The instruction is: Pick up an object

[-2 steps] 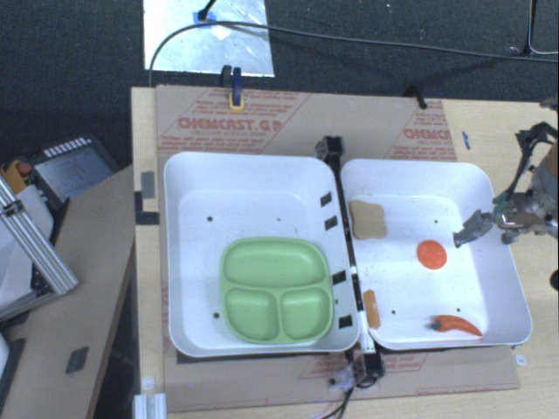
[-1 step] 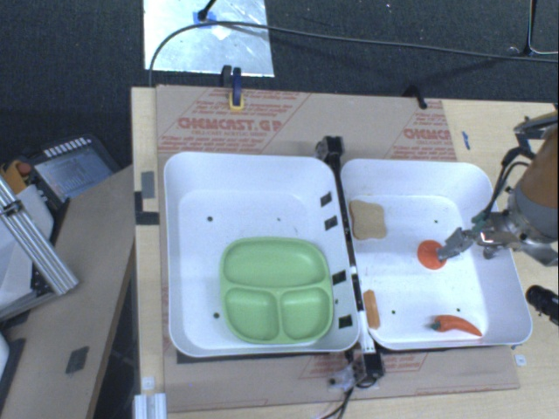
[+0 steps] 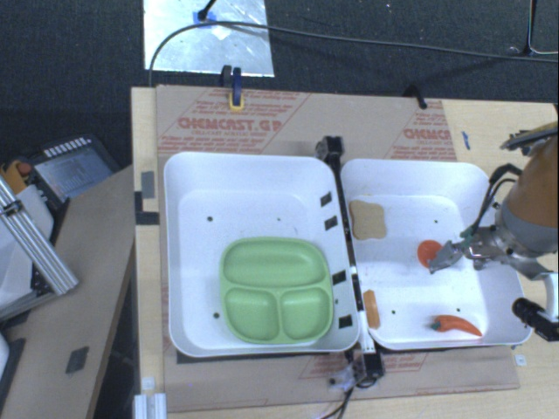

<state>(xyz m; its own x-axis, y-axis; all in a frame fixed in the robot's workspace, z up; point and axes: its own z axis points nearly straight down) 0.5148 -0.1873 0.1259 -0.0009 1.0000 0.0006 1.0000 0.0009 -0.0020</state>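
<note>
Here, line by line, is how the bench stands.

Arm: the grey arm point(image 3: 528, 208) with its orange band comes in from the right and leans over the right bin point(image 3: 410, 175).

Claw: the gripper point(image 3: 444, 260) sits low over the middle of the right bin, its tip pointing left. Whether it is wide or narrow cannot be told, for the tip is small and blurred.

Red piece: a small round orange-red piece point(image 3: 426, 251) lies on the floor of the right bin, directly at the tip of the claw, touching it or just beside it on its left. It cannot be told whether the claw grips it.

Carrot: an orange carrot-shaped toy point(image 3: 456, 325) lies near the front right corner of the same bin, in front of the claw and apart from it.

Tan square: a flat tan piece like a slice of bread point(image 3: 369, 219) lies at the back left of the right bin, well to the left of the claw.

Orange stick: a short orange piece point(image 3: 371, 308) lies along the left wall of the right bin, near its front.

Left bin: the left bin point(image 3: 249, 177) holds a green plate with three compartments point(image 3: 278, 288), lying flat toward its front.

Bench: both bins rest side by side on a brown cardboard sheet point(image 3: 288, 122) with red lettering.
</note>
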